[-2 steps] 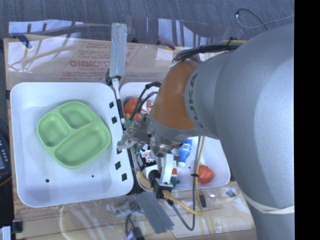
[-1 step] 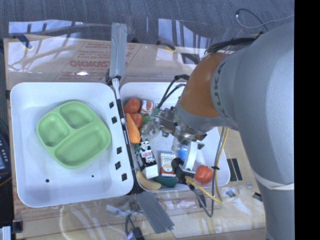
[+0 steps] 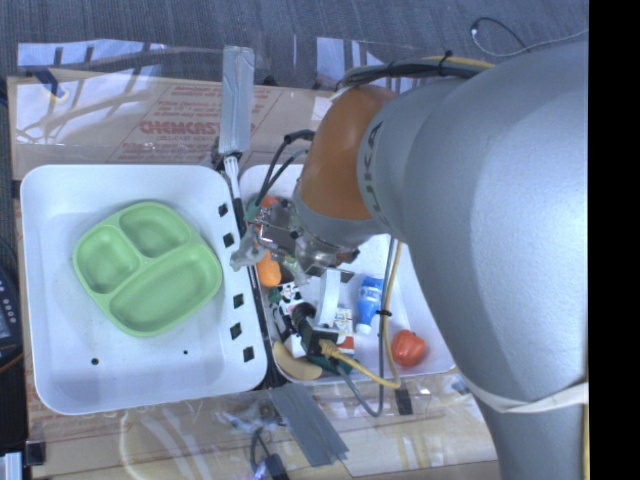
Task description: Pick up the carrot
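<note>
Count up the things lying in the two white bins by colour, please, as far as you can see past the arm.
Green: 1, the divided plate in the left bin
Orange: 1, the carrot
Red: 1, a roundish piece
Blue: 1, a small bottle
Tan: 1, a curved piece
Total: 5; the arm hides part of the right bin.

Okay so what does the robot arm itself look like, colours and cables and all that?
The arm is bulky, smooth and rounded, light grey, with an orange band above the wrist and grey lettering beside it. Black cables loop along its left side, and a yellow cable hangs under it. The gripper is a cluster of metal and dark parts.
</note>
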